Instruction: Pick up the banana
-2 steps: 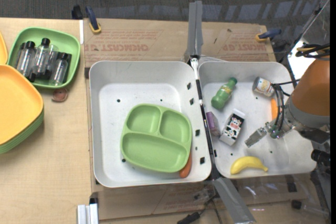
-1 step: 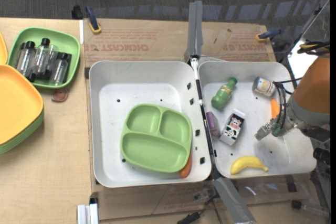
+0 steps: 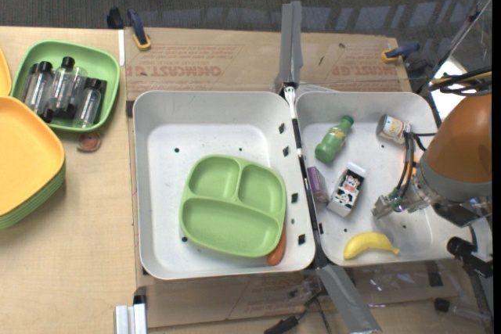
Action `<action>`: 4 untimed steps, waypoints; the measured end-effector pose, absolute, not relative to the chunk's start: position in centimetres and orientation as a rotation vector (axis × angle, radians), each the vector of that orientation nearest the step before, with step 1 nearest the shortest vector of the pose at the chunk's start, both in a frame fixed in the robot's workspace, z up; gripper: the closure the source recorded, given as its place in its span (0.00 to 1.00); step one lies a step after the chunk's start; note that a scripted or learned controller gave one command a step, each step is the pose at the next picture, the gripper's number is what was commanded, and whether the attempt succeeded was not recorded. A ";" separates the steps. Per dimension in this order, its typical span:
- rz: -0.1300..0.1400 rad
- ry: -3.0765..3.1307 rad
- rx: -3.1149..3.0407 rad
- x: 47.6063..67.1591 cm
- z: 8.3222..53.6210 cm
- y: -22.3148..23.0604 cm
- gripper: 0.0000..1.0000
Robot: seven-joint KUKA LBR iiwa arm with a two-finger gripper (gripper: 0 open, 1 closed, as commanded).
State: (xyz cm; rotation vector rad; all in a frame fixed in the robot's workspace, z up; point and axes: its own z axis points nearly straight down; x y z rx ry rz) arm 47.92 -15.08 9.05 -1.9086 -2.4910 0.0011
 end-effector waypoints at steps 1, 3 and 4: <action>0.003 -2.259 -2.184 53.8 9.1 -16.6 1.00; 0.004 -1.992 -2.428 55.3 9.1 -19.0 1.00; 0.007 -1.607 -2.696 54.0 9.0 -17.4 1.00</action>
